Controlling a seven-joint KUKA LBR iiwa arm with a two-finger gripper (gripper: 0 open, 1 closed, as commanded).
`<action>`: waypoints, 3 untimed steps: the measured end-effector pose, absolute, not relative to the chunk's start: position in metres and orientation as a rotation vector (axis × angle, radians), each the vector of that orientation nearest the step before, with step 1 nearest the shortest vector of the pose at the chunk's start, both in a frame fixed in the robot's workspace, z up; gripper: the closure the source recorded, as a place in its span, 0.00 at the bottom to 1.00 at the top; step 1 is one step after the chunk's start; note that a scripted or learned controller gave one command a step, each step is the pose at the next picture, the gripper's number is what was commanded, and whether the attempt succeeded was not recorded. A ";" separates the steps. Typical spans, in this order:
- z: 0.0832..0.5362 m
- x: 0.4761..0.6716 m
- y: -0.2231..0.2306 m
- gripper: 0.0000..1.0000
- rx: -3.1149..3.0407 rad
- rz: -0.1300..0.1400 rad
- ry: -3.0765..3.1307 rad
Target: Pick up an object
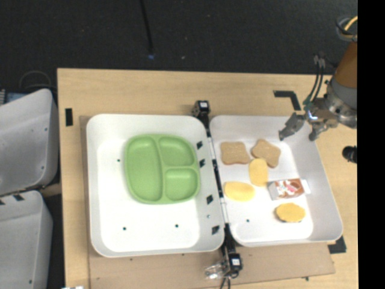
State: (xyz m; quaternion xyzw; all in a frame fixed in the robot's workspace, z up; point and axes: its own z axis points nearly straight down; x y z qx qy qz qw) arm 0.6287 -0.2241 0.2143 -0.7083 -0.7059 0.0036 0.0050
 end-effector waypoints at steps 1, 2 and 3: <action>0.224 0.632 -0.223 0.00 -2.222 0.000 -2.224; 0.162 0.628 -0.222 0.00 -2.223 0.005 -2.219; 0.115 0.637 -0.226 0.00 -2.219 0.004 -2.225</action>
